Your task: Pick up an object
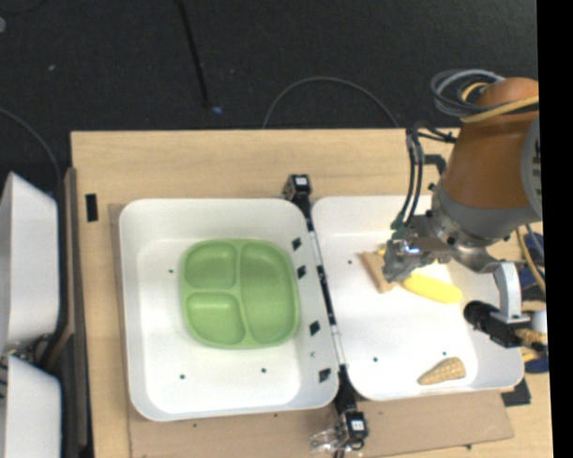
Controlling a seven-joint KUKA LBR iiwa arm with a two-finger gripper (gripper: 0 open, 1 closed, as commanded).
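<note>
Yellow shows just to the right of my gripper (pixel 397 264), where a banana (pixel 432 288) lies on the floor of the right bin (pixel 361 221), and a tan block (pixel 375 270) sits just to my left, its near end tucked under my wrist hardware. I hang low over that bin, between the two, close above the block's end and beside the banana's left tip. From this slanted look down I cannot tell how my gripper is set, and I see nothing lifted off the bin floor, so I claim no hold on anything. I judge the step in hand to be the descent onto a target, most likely the block or the banana, since both lie right at my tip; which one I am actually centred on is unclear. Further off, toward the near edge of the same bin and to my right, a cone (pixel 442 371) lies well apart from me. Far to my left, in the left bin (pixel 144 303), rests a green plate (pixel 240 293) with three compartments. The next move, as I judge it, calls for settling squarely over one object and not the gap between two, then closing and rising straight up, because a grip that catches only an edge would likely slip.
</note>
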